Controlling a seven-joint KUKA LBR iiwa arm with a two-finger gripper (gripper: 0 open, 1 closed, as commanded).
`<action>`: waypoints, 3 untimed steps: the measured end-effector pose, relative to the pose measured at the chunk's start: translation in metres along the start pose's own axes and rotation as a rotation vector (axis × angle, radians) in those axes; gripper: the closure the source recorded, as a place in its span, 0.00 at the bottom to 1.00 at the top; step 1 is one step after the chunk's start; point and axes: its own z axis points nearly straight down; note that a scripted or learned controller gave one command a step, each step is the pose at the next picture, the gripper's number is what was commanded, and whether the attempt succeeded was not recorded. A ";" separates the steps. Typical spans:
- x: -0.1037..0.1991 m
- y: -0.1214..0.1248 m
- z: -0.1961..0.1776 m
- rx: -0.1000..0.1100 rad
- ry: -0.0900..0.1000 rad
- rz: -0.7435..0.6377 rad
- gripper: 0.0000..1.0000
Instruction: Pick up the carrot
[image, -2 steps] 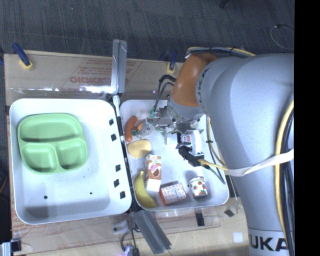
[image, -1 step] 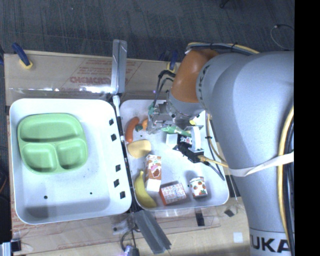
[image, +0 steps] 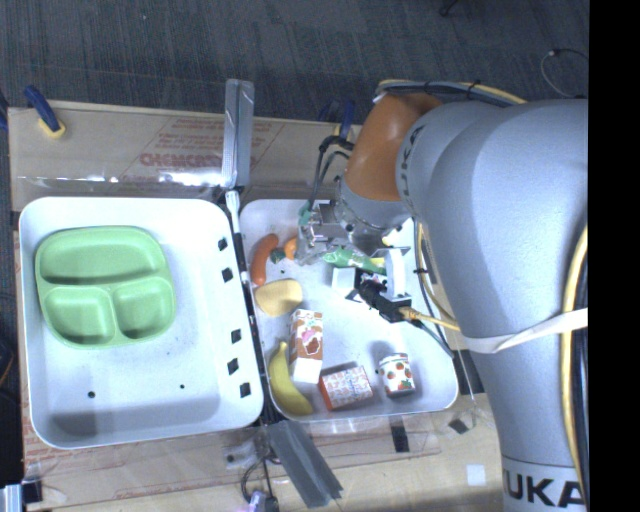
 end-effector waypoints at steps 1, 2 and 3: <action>0.079 0.026 -0.077 -0.001 0.004 0.215 1.00; 0.079 0.026 -0.077 -0.001 0.004 0.215 0.00; 0.010 -0.001 -0.013 0.001 0.004 0.049 0.00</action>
